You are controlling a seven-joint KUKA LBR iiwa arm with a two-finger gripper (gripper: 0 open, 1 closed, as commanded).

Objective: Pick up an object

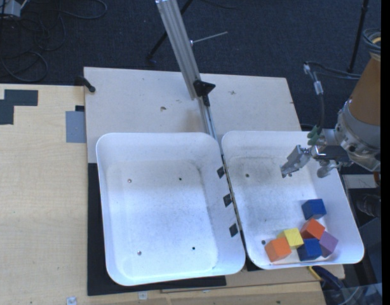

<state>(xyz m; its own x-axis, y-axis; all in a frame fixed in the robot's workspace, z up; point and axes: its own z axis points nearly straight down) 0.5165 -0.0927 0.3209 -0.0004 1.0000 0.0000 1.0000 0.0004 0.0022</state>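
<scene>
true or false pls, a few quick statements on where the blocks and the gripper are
1. All the blocks lie in the right bin. True.
2. The gripper is over the left bin. False: it is over the right bin.
3. The yellow block is between the gripper's fingers. False: it lies in the cluster at the bin's near corner.
4. One blue block lies slightly apart from the cluster. True.
5. The orange block sits beside the yellow block. True.

Beyond my two shallow white plastic bins, a ribbed grey aluminium rail point(182, 49) slants up from the pale wooden bench point(36, 189). Black cables point(30, 24) lie coiled on the dark carpet floor point(265, 24).
</scene>
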